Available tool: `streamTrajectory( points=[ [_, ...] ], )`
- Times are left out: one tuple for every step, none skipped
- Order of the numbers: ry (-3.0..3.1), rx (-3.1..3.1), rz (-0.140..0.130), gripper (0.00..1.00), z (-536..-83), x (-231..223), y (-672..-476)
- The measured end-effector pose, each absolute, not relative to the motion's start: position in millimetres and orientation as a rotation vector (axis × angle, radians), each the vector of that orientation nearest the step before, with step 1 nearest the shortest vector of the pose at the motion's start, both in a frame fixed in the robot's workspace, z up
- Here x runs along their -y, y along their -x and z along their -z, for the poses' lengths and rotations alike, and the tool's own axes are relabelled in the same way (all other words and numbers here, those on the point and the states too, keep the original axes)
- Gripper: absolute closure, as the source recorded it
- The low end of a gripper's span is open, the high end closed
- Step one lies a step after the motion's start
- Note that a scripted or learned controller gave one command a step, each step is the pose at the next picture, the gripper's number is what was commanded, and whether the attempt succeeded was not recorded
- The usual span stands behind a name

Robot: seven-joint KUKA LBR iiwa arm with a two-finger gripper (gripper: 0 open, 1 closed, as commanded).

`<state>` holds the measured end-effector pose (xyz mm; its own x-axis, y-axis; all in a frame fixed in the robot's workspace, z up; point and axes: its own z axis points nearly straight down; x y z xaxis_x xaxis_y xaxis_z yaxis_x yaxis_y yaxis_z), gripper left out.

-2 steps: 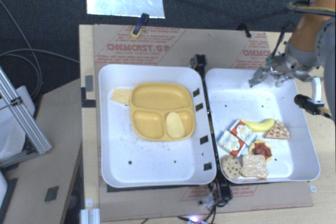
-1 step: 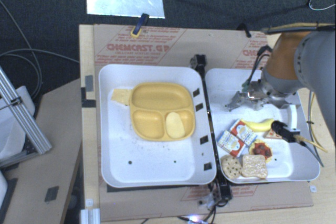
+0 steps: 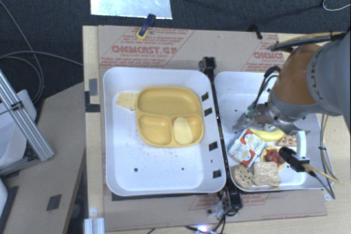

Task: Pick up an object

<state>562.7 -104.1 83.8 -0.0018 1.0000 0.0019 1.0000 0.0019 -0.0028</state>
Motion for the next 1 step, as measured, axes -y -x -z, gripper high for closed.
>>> streamTrajectory(
  points=[
    [2.223, 2.221, 0.001, 0.00, -84.5, 128.9, -553.0]
  ],
)
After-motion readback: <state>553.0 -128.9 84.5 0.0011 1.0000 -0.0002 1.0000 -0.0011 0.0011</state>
